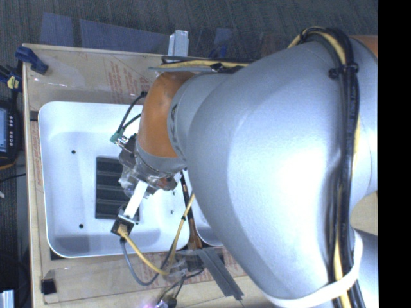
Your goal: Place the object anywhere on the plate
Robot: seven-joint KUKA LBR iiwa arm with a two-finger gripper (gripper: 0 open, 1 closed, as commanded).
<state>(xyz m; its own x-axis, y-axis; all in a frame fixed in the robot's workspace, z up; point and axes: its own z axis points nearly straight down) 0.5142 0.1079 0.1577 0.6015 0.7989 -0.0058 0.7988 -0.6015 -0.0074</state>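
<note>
- On the counter, in one white bin: one black ribbed slab, lying flat.
- Over its right edge, one claw; open or closed, I cannot tell.

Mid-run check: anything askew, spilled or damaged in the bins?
Nothing stands out. A dark ribbed slab lies flat in the left bin, square to its walls, its right edge under the hand. The arm covers most of the right bin, so that one can't be judged.
</note>
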